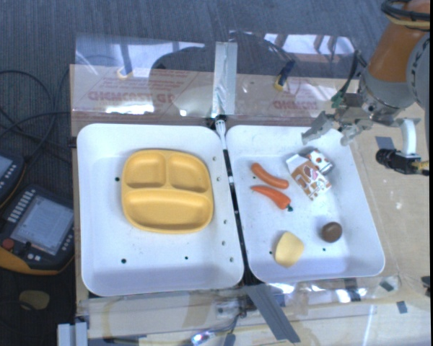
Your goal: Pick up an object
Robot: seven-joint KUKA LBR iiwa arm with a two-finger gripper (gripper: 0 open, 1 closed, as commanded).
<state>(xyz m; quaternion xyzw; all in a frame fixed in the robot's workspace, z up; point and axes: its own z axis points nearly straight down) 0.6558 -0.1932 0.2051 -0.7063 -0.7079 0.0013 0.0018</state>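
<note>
— Looking at the right-hand shallow white bin, which piece would you send the arm for?

— The small white and orange printed carton. It lies tilted in the upper part of that bin, nearest of all to the two-finger metal gripper, which hangs over the bin's far rim with its fingers spread apart and nothing between them.

— So the step in hand is the approach?

— I judge so. Nothing is lifted yet. The gripper is above and just beyond the carton, so it needs a short move toward the near side, then a straight descent.

— What makes a good grasp there?

— Turning the wrist so the fingers straddle the carton's narrow width instead of its long side. The carton sits askew, so the jaws should match that angle. Closing on a corner would probably spin it away.

— Any neighbours to mind?

— Two. The curved orange sausage-shaped piece and the orange carrot with the dark green tip lie just left of the carton, near but apart from it. Coming down on the carton's right half keeps the fingers away from them.

— And the rest?

— The pale yellow rounded lump and the small dark brown ball sit well apart, toward the near edge. The yellow divided plastic plate is in the left-hand white bin, out of the way.

— One more caution?

— Go low enough. A light carton likely slips from a shallow pinch.
</note>
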